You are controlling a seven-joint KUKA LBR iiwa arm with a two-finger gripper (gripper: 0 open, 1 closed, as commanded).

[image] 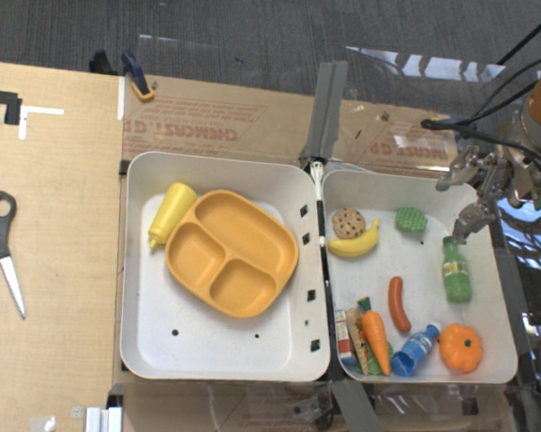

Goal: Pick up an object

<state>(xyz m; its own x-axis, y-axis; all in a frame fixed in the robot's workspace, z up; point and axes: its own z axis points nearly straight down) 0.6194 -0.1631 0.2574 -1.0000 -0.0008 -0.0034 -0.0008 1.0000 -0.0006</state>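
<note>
My gripper (462, 201) hovers over the far right corner of the right bin (497, 371), fingers spread and nothing between them. Its lower fingertip (465, 225) is just above the cap of a green bottle (455, 275) lying in the bin. Also in this bin are a green bumpy toy (410, 221), a cookie (349, 223), a banana (355, 243), a red sausage (399, 304), a carrot (373, 340), a blue bottle (415, 350) and an orange pumpkin (459, 348).
The left bin (137, 340) holds a yellow divided plate (232, 251) and a yellow bottle (171, 214). Scissors (0, 243) lie on the wooden bench at the left. Cables hang by the arm at the right edge.
</note>
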